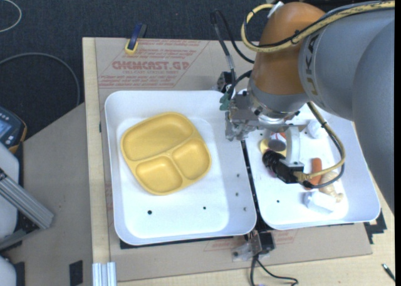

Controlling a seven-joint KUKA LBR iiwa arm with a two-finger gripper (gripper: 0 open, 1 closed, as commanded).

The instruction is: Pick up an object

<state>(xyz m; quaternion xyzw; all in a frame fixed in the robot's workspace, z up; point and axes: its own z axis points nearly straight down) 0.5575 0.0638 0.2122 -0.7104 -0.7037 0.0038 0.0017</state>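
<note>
Viewpoint: the bench (94, 153) is seen from above by one fixed camera, at a slant.
Facing: the view is directed downward, with the far edge of the bench placed toward the top.
Closeness: the scene is taken from fairly near; both bins are contained almost whole.
Left side: the left bin (119, 203) is shown fully.
Right side: the right bin (357, 206) is partly covered by the arm (338, 52), which is entered from the right and cut by the picture edge.
</note>
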